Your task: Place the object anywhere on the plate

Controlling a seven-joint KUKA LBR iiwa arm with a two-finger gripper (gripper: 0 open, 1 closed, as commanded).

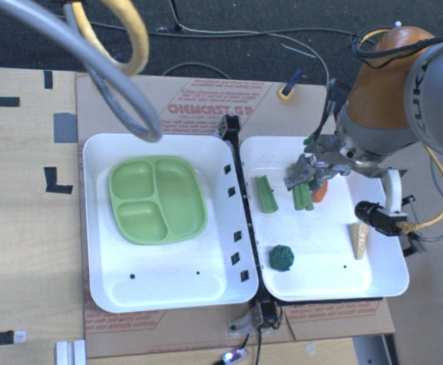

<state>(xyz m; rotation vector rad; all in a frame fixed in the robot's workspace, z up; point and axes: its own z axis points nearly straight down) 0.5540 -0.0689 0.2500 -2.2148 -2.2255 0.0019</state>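
Two white bins: left bin [100, 226] holds green plate [158, 199]; right bin [389, 280], gripper [307, 179] over green stick [304, 197], finger state indiscernible.

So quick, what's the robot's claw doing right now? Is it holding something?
Gripper: over the right bin, by a green stick; open or shut cannot be told.

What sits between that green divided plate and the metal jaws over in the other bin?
In the camera view, between the green divided plate and the jaws lie the bins' adjoining rims with black clips, then a green stick-shaped piece on the right bin's floor.
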